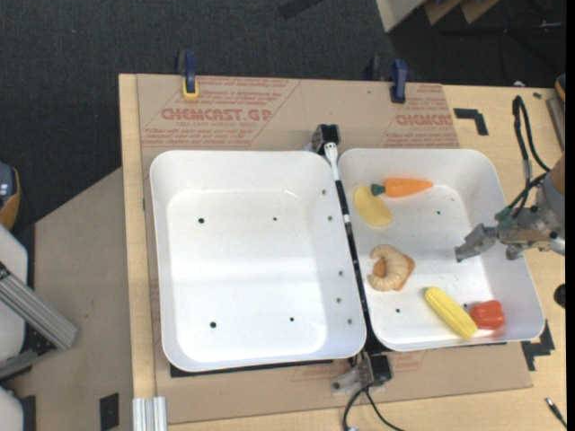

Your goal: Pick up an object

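**Five small objects in the right bin, gripper above it**

From the camera above the bench, we count two white bins lying side by side on a brown board. The left bin shows a bare white floor with a few small dark dots. The right bin holds all the objects, and we count five of them.

One orange carrot lies near the far wall of the right bin. Just beside it, on its left, is one pale yellow piece, rounded like a lemon or a pear; we cannot tell which. Near the middle of the bin lies one tan curled piece, like a croissant. Near the front lies one yellow corn cob, placed at a slant. One red piece is touching its right end, or is very close to it.

The gripper enters from the right and is over the right part of the right bin. It is apart from all five objects, and we see nothing between its fingers. We cannot tell if they are open or closed.

We also count two blue clamps at the far edge of the board.
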You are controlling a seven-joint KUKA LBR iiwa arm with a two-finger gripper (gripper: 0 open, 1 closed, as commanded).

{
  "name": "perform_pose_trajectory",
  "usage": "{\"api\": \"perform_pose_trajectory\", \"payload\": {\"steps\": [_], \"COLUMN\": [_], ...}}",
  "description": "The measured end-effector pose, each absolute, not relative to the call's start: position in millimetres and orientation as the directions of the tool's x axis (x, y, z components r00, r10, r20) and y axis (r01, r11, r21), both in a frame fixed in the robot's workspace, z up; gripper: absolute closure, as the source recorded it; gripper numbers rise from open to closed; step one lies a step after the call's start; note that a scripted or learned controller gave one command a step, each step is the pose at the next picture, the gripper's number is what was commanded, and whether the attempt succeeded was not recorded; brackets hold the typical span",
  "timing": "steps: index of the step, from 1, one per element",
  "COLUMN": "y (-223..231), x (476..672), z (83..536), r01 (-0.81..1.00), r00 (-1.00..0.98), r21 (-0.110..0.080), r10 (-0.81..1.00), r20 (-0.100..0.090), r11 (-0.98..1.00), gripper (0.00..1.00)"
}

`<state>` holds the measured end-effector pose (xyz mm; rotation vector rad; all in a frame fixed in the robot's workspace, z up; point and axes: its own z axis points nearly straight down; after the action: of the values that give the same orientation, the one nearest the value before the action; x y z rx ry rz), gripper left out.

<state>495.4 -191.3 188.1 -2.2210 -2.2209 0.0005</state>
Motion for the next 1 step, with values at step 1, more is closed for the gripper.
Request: {"api": "perform_pose_trajectory", "payload": {"steps": [1], "y": [-154.9], "x": [569.1], "z": [78.9], "r01": [1.0], "r00": [-0.006], "r21": [0.001], "r10": [1.0], "r20": [0.001], "r11": [0.006], "gripper": [0.0]}}
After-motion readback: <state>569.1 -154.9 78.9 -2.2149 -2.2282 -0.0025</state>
